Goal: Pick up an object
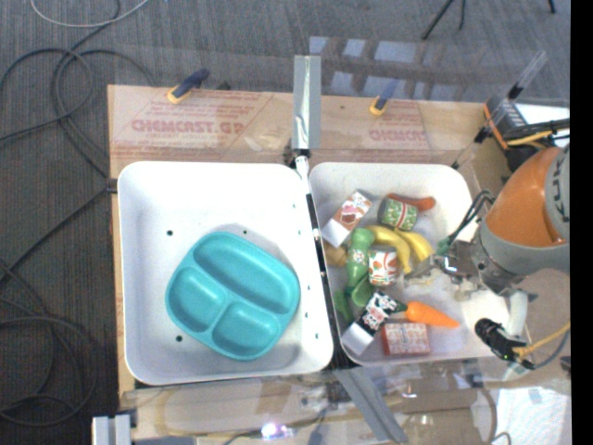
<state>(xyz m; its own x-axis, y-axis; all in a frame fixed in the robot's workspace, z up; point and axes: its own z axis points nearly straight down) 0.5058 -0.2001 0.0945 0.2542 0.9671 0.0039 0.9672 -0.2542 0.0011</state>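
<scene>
Camera view: one teal tray (233, 294), one carrot (430, 316), one banana (404, 245); fingers' state untellable.

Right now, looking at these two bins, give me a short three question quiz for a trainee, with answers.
1. True or false: the teal tray lies in the left bin.
2. Which lies nearest the right bin's front edge? A) banana B) carrot C) red box
3. Fill in: the arm reaches in over the ____ bin's right side.

Key: 1 true. 2 C. 3 right.
</scene>
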